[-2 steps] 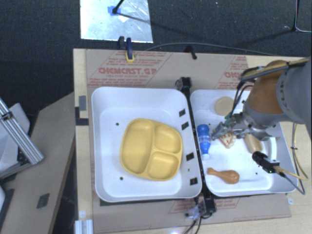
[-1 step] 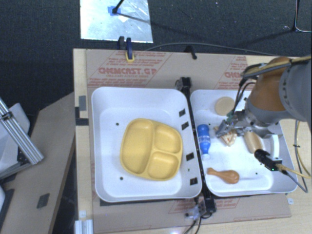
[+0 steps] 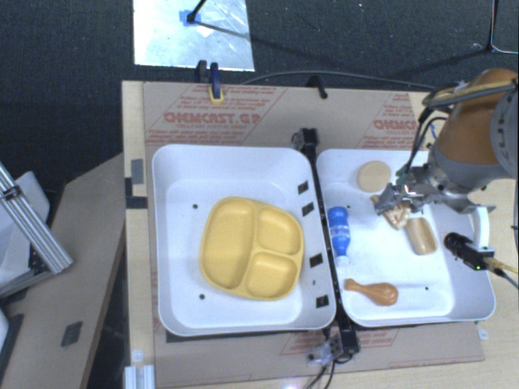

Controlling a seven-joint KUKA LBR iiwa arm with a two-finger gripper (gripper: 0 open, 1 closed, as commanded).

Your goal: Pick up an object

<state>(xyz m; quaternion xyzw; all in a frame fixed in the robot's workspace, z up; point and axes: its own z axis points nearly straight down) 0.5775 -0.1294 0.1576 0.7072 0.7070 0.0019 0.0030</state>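
1. Jaws: the jaws [image 3: 396, 203] sit low over the right bin [image 3: 466, 302], at its upper middle. A pale, ridged, tan object [image 3: 398, 215] lies directly at their tips; whether they are closed on it or merely above it cannot be told.
2. Arm: the grey arm [image 3: 474, 148], with its orange band, enters from the right edge.
3. Right bin contents: a round beige disc [image 3: 374, 175] near the far wall; a tan bread-like block [image 3: 421, 236] just beside the ridged object; a brown drumstick shape [image 3: 375, 291] near the front wall; a blue-and-white bottle [image 3: 338, 231] along the left wall.
4. Left bin [image 3: 178, 177]: holds a yellow sectioned plate [image 3: 251, 248], lying flat at centre.
5. Counter [image 3: 268, 112]: both bins rest side by side on a printed board.
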